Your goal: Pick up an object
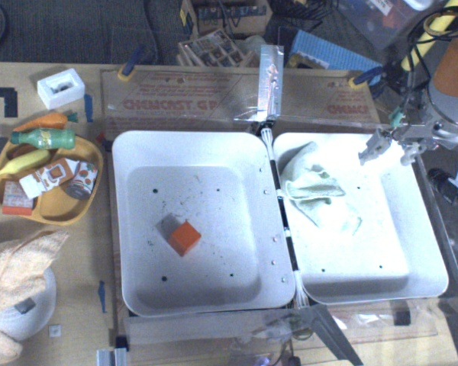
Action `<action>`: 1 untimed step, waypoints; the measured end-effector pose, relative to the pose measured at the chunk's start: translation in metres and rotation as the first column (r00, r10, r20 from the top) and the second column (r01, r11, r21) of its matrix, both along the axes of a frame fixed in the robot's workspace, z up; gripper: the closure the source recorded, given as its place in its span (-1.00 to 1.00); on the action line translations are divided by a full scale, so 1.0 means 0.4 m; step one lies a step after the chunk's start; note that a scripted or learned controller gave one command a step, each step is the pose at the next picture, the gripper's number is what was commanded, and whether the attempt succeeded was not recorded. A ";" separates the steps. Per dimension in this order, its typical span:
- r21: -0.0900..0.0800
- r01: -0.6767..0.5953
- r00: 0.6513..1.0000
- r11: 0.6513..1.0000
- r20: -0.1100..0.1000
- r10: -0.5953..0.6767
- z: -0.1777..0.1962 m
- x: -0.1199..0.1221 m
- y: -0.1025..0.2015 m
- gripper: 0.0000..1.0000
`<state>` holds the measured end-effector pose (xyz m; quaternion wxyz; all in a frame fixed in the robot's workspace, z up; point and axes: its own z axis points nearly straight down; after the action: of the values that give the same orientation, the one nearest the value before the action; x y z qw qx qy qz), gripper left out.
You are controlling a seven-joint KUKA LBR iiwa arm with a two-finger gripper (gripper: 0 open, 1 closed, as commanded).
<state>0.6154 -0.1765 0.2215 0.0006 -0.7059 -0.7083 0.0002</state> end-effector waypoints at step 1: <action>-0.004 -0.071 0.997 0.997 0.013 0.071 -0.328 0.130 0.144 -1.00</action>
<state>0.6674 -0.1187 0.0903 -0.0051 -0.6802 -0.7330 -0.0030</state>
